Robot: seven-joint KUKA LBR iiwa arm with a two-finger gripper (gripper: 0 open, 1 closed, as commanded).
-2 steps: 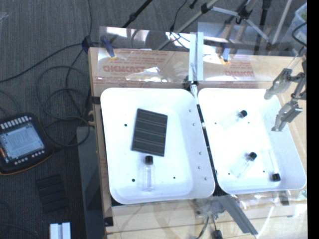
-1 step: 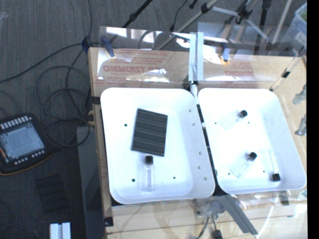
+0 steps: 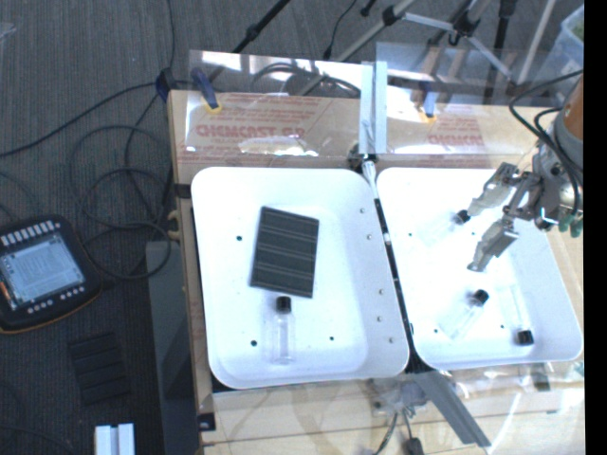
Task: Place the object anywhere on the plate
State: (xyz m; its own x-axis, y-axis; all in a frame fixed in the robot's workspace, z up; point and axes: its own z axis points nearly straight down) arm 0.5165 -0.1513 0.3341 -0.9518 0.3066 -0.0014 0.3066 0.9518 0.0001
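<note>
At the near edge we are seeing a metal frame strut (image 3: 446, 415) under the surface. On the floor to the left a dark ribbed block (image 3: 95, 368) is lying, and further back a handheld control pendant (image 3: 38, 273) with its cable (image 3: 114, 188) looping over the carpet.

Nothing is standing on the plate (image 3: 285, 251), and nothing is lying between it and the left-bin vial (image 3: 282, 330). This vial is a small clear tube with a black cap. It is lying just on the near side of the plate, cap toward it and apart from it. The plate is a dark ribbed rectangle, lying flat and slightly turned.

The left bin (image 3: 218, 207) is holding the plate and that one vial. The right bin (image 3: 560, 349) is holding three more clear vials: a corner vial (image 3: 524, 336) near its near right corner, a middle vial (image 3: 465, 313) lying at a slant, and a far vial (image 3: 450, 224) toward the back.

The arm (image 3: 560, 183) is reaching in over the right bin. Its jaws are standing apart above the bin floor, between the far vial and the middle vial, and we are seeing nothing between them.

Behind both bins a clear sheet with red lettering (image 3: 256, 131) is held by blue clamps (image 3: 204, 88), and tripod legs (image 3: 446, 17) are standing beyond.
</note>
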